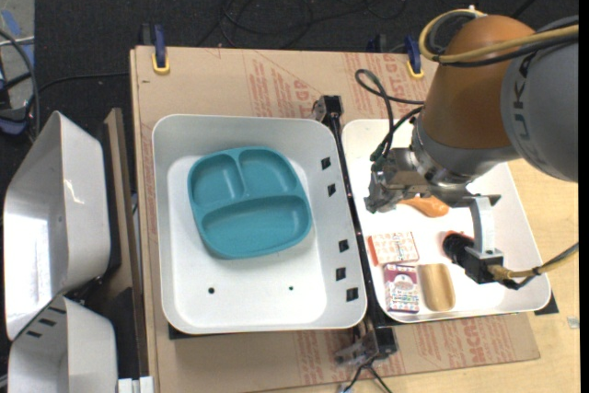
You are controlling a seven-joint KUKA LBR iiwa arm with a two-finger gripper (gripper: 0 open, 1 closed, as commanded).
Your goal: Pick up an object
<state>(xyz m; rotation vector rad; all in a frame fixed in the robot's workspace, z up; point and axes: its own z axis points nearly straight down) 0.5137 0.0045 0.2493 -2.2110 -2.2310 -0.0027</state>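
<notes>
You're looking down on the arm [488, 97] hanging over the right bin [529, 225], its bulk hiding much of that bin's upper half. The gripper [391, 193] sits low at the bin's left side — spread or pressed together, you cannot tell from here. Just beside it an orange object [429, 208] peeks out, partly covered. Nearer you lie a red-and-white card [393, 247], a small printed packet [401, 287] and a tan block [438, 286]. The teal divided plate [248, 202] rests in the left bin [175, 225].
</notes>
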